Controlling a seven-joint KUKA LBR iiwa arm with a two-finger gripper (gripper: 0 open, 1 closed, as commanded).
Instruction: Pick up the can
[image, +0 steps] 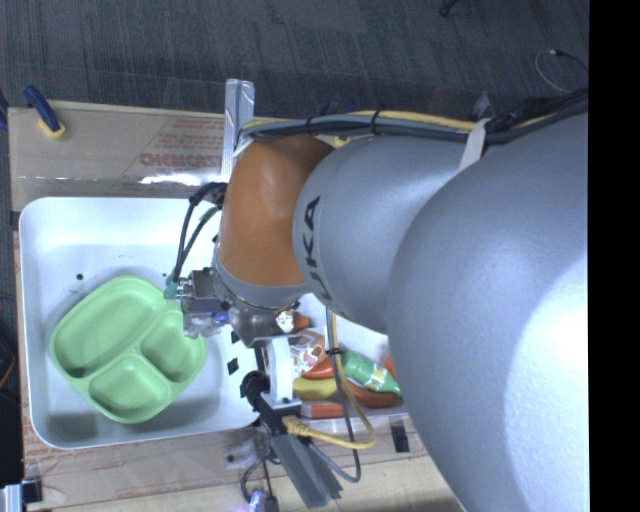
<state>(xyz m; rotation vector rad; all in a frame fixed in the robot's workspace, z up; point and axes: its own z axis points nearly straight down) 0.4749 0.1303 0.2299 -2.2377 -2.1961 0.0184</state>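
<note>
Hovering beside green tray (125, 350) — tool (205, 310); grip hidden

— Where does the camera sit?
— Fixed above the surface (120, 480), looking down at a slant on the white bin (60, 230).
— How near?
— Close; the arm (450, 260), entering from the right, covers much of the frame.

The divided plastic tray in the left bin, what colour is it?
Light green, seen plainly in the camera view: the three-compartment plastic tray lies in the left white bin.
</note>
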